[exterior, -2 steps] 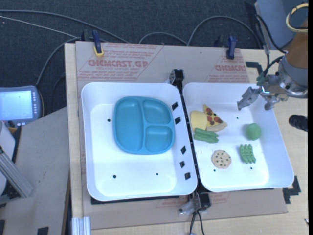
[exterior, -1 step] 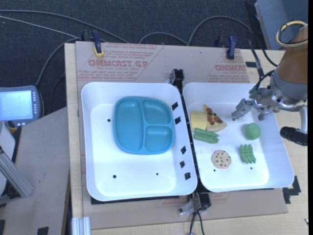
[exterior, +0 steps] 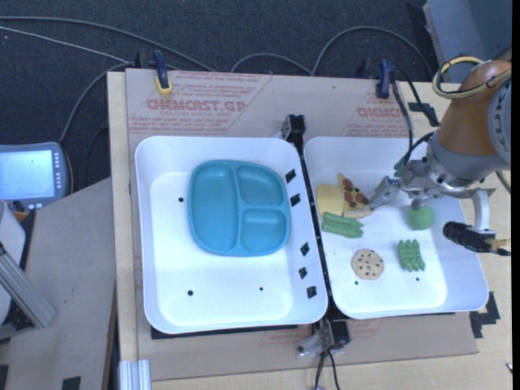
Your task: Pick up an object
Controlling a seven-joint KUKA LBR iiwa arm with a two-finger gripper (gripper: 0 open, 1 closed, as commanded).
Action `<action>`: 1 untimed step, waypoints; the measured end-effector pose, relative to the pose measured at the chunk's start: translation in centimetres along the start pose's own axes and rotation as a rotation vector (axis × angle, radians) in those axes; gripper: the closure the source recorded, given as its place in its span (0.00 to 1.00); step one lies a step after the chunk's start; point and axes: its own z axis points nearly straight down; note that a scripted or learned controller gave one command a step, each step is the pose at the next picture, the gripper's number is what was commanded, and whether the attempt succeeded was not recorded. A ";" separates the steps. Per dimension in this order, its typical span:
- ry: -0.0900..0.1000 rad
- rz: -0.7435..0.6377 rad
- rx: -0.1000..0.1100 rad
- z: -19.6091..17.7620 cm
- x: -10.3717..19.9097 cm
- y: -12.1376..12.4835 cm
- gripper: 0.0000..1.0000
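Observation:
My gripper point(exterior: 400, 201) hangs low over the middle of the right bin point(exterior: 463, 292), open, with nothing between its fingers. One finger point(exterior: 380, 195) points left toward a pizza slice point(exterior: 353, 193), which lies against a pale yellow piece point(exterior: 328, 196). A small round green object point(exterior: 421, 217) sits just below the gripper's right side, partly covered by it. A green pea pod point(exterior: 342, 225), a cookie point(exterior: 367, 264) and a ridged green piece point(exterior: 411, 255) lie nearer the bin's front.
A blue divided plate point(exterior: 239, 207) lies in the left bin point(exterior: 162, 242). A black divider with clips point(exterior: 304, 218) runs between the bins. The grey and orange arm point(exterior: 471, 128) comes in over the right bin's far right corner.

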 end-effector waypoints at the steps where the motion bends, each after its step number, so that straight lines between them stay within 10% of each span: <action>1: 0.001 0.001 -0.006 2.9 0.0 0.2 0.00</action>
